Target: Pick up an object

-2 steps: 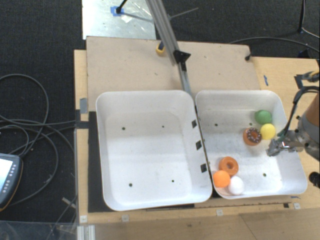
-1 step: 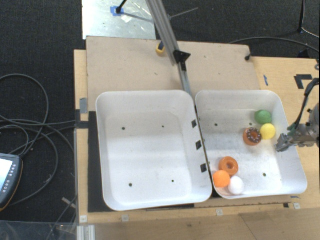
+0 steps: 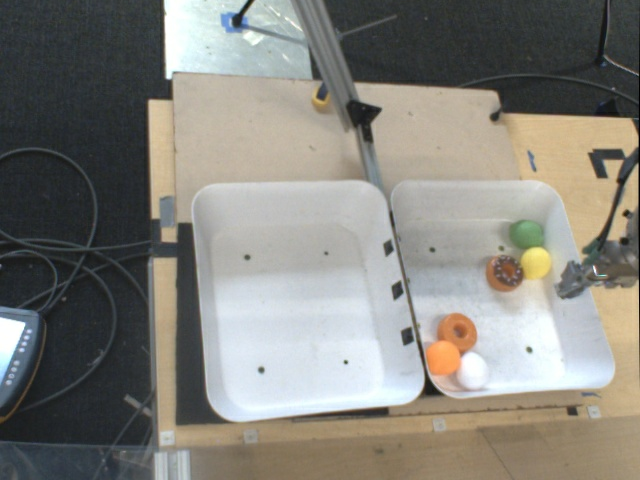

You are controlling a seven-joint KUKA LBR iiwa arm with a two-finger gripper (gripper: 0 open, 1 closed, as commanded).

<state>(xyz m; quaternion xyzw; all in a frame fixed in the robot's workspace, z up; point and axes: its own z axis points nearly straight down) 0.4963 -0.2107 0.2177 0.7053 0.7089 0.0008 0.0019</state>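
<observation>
The tool [image 3: 572, 280] is seen at the right bin's [image 3: 590, 353] right rim, its opening impossible to tell, while nothing is judged picked yet: a yellow ball [image 3: 537, 262], green ball [image 3: 527, 233] and chocolate doughnut [image 3: 505, 273] are left lying nearby.

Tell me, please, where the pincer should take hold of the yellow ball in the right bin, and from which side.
Probably from straight above, closing across the yellow ball along the line running from the bin wall toward the bin's open middle. It is round, so any width serves, but the green ball and the sprinkled donut touch or nearly touch its other sides.
</observation>
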